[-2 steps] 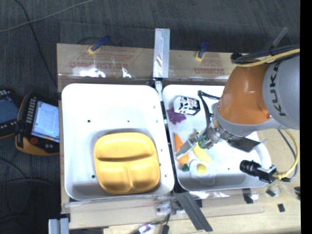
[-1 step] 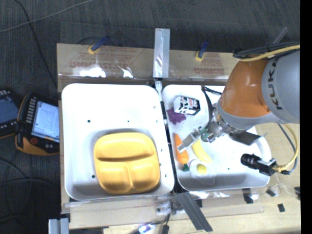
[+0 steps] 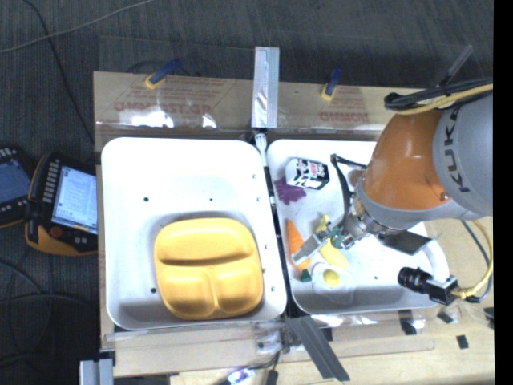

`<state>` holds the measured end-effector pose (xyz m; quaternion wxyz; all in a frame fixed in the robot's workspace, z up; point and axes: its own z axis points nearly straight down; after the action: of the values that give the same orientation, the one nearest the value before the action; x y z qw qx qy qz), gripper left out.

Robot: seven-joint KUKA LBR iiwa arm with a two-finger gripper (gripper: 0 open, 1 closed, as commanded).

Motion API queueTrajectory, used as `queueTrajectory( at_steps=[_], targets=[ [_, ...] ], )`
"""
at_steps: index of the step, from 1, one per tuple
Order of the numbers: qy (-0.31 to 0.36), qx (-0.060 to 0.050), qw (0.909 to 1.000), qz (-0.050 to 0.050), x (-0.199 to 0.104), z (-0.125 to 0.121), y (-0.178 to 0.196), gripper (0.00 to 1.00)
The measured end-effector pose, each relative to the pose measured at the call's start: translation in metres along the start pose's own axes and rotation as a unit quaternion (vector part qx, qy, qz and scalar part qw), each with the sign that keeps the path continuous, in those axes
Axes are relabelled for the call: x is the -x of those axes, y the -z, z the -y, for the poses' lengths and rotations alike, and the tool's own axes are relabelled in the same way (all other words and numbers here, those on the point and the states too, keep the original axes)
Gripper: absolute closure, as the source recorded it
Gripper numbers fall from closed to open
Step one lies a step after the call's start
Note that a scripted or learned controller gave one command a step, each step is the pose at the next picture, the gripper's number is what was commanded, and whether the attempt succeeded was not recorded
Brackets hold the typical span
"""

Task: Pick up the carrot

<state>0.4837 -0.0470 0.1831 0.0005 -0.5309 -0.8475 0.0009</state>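
The step in hand looks like the approach: the gripper (image 3: 335,235) is low in the right bin (image 3: 417,291), just beside the carrot (image 3: 294,237) but not around it. Nothing sits between its tips, and whether they are spread or closed cannot be told at this slant.

Nearest the camera's foot of the frame, the yellow tray (image 3: 210,265) fills the front of the left bin (image 3: 128,215). In the right bin, a small yellow-and-white piece (image 3: 329,275) lies at the front, with a yellow piece (image 3: 337,255) just behind it, right by the gripper. The carrot lies against the bin's left wall, pointing up the frame, with a green bit at its lower end.

The next move, as I judge it, calls for a shift left, over the carrot, then a descent astride it, clear of the wall.

The arm (image 3: 409,175) leans in from the right, its orange band over the bin's middle, wrist angled down-left. Farther back sit a purple item (image 3: 287,191) and a black-and-white item (image 3: 309,173).
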Motion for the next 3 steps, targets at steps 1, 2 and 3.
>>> queueTrajectory(
  at_steps=[1, 2, 3],
  targets=[
    [-0.045, 0.0, 0.999, -0.001, 0.02, -0.016, 0.0, 0.0],
    [-0.053, 0.0, 0.9986, 0.0, 0.0, 0.0, 0.0, 0.0],
    [-0.127, 0.0, 0.9919, -0.001, 0.002, 0.001, 0.0, 0.0]
  ],
)
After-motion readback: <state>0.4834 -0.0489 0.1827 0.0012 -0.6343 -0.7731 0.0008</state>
